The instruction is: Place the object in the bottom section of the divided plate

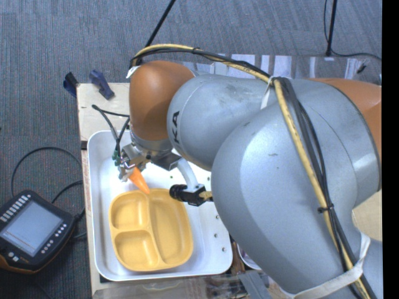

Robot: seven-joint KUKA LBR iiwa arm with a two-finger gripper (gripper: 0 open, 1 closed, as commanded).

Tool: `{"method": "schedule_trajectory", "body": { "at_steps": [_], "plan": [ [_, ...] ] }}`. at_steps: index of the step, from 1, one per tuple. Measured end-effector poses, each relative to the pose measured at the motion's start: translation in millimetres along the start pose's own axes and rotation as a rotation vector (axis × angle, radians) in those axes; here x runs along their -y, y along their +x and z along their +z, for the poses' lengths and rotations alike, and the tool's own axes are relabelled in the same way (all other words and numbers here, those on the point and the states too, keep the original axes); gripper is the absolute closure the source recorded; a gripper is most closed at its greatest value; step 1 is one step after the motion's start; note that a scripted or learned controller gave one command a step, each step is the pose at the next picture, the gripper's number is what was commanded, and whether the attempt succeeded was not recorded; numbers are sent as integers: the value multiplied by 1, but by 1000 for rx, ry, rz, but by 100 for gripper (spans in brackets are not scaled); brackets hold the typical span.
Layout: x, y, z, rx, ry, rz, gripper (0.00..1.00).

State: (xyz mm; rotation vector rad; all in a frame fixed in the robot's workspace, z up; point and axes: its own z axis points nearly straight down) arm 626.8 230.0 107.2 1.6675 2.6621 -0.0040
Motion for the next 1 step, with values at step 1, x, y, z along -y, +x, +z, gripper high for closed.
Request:
{"method": "schedule_trajectory", "body": {
  "at_steps": [1],
  "plan": [
    [0, 0, 0, 0, 1, 0, 0]
  ]
}}
